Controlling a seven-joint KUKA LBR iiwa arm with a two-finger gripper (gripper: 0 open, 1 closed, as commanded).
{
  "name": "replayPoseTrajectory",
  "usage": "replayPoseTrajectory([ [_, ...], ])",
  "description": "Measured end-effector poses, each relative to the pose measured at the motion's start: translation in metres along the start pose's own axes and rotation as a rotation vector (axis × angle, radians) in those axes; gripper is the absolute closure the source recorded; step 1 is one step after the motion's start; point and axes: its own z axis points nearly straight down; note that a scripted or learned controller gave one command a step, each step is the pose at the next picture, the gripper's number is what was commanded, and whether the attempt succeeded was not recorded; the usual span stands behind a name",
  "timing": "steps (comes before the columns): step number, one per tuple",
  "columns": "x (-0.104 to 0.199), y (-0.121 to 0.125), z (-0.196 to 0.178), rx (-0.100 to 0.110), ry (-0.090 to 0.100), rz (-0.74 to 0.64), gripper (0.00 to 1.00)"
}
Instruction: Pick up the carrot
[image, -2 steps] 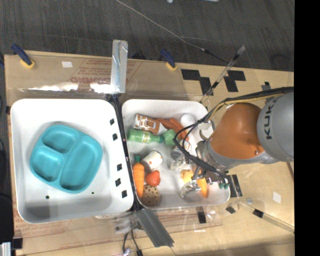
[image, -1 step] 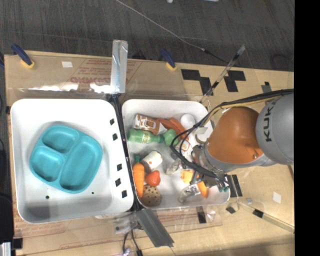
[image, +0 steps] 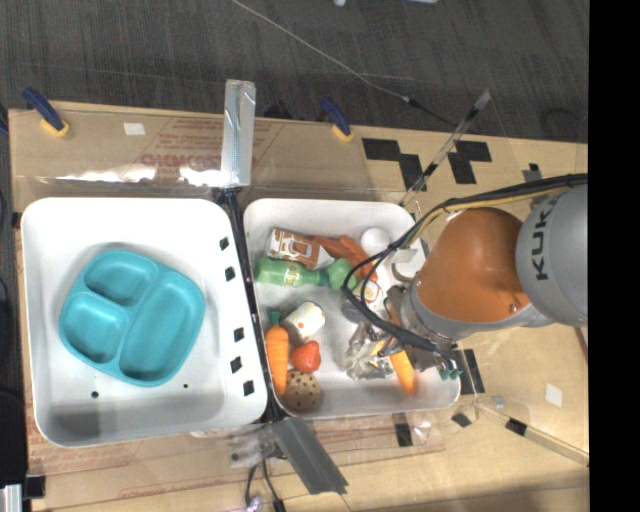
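Reaching in from 3 o'clock, the arm (image: 470, 275) hangs low over the right bin (image: 330, 212), its gripper (image: 372, 358) down among the clutter at about 5 o'clock in that bin. Cables and the wrist crowd the tool, so I cannot tell whether the jaws are open or closed, nor whether anything sits between them.

The clearest carrot (image: 277, 350) lies at 8 o'clock in the same bin, against the left wall, pointing toward 6 o'clock. It lies just beside a red strawberry (image: 307, 355) and a white cylinder (image: 305, 318), with a brown cookie (image: 305, 392) at its tip. It is well apart from the gripper.

A second orange tapered piece (image: 402, 372) lies just at the gripper's 3 o'clock. It may also be a carrot, but I cannot say so.

By my reading, the step in hand is the descent or the grasp, and no lift is done yet. If the 8 o'clock carrot is the target, the next move calls for rising clear, shifting toward 9 o'clock, and closing across its width without catching the strawberry. The teal plate (image: 130, 318) in the left bin (image: 50, 230) plays no part.
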Motion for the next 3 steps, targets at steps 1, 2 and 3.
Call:
replayPoseTrajectory([
  [1,-0.037,0.019,-0.130,0.006,-0.006,-0.346,1.00],
  [2,-0.038,-0.036,-0.191,0.005,-0.003,-0.527,1.00],
  [3,-0.038,-0.035,-0.190,0.004,-0.002,-0.527,0.00],
])
